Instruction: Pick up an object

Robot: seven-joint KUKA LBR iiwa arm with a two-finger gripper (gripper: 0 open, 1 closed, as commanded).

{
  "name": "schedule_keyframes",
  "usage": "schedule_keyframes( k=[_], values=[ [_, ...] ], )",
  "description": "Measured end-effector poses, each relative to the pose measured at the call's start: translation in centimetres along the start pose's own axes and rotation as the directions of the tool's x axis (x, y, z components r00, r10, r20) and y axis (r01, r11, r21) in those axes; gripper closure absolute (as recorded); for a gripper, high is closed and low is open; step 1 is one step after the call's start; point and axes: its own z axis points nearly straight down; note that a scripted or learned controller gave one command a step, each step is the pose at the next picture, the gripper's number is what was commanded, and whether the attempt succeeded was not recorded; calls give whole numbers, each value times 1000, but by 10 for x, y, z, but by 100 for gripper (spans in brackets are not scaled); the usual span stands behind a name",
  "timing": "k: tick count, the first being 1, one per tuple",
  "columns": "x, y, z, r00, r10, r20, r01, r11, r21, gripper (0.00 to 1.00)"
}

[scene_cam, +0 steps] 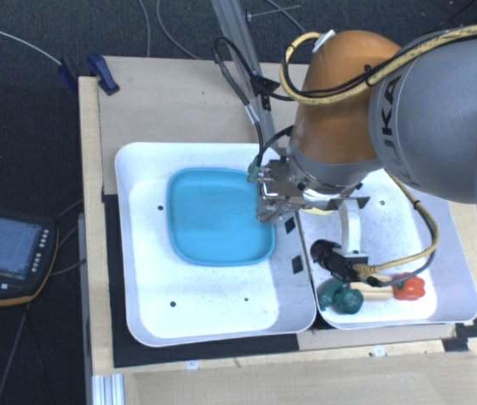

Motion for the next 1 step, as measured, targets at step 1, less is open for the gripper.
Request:
schedule_keyframes(
  k=[1],
  values=[
    [-2, 0, 0, 1000, 5, 1, -5, 1000, 0, 0]
  ],
)
